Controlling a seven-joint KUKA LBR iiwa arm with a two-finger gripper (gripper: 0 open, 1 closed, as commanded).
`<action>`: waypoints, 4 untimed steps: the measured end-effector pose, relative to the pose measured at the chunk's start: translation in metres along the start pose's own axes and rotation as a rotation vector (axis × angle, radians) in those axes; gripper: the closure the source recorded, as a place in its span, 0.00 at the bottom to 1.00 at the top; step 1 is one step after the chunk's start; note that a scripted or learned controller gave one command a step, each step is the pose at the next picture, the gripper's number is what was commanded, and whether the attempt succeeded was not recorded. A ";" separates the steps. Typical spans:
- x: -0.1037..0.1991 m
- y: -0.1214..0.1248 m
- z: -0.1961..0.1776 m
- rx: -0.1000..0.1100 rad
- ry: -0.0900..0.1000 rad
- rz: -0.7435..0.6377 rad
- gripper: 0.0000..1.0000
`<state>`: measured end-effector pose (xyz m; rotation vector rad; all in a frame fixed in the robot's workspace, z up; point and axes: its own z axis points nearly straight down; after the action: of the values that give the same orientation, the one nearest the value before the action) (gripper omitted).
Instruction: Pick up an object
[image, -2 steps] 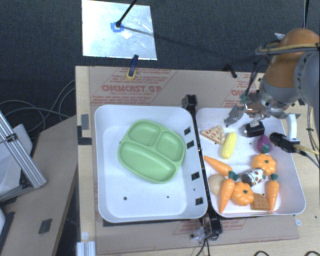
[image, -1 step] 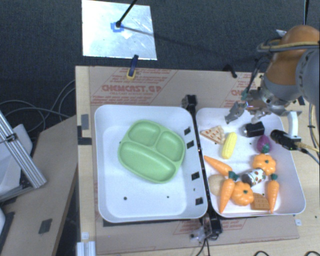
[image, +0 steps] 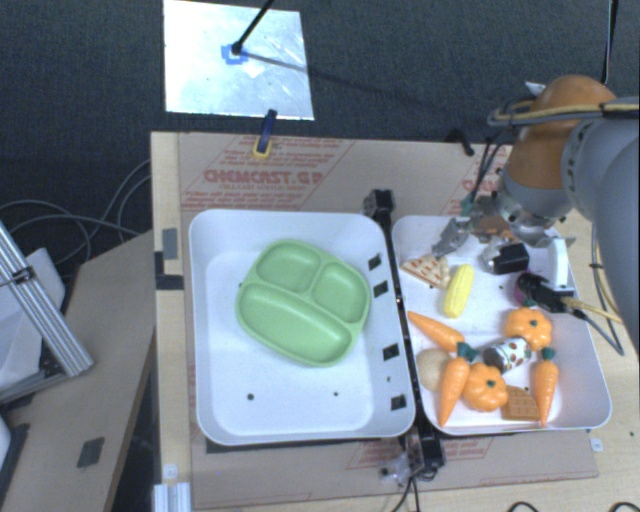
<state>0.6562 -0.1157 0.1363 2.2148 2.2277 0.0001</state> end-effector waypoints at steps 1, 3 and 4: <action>0.001 0.002 0.049 -0.003 0.001 0.000 0.00; 0.000 0.001 -0.030 -0.004 0.000 0.000 1.00; 0.000 0.002 -0.085 -0.007 -0.001 0.000 1.00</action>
<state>0.6585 -0.1156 0.2211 2.2107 2.2244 0.0067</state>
